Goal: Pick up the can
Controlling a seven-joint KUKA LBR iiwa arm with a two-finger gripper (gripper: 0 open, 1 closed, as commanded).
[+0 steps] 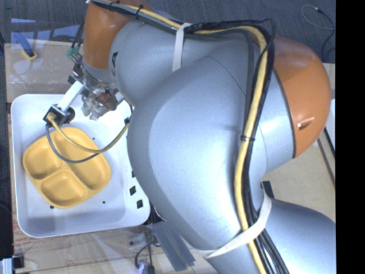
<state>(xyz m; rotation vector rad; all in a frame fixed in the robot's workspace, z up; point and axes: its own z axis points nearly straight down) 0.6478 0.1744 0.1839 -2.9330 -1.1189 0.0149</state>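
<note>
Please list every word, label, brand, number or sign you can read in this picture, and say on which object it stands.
None can be read.
The yellow plastic divided tray is plain.
The shallow white bin shows small black square marks, no letters.
The grey arm with orange bands carries no legible print.

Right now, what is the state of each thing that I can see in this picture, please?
Yellow plastic divided tray: lying flat in the bin, open side up, nothing in its compartments.
Shallow white plastic bin: holding the tray.
Pincer: above the bin's far edge, apart from the tray.
</note>
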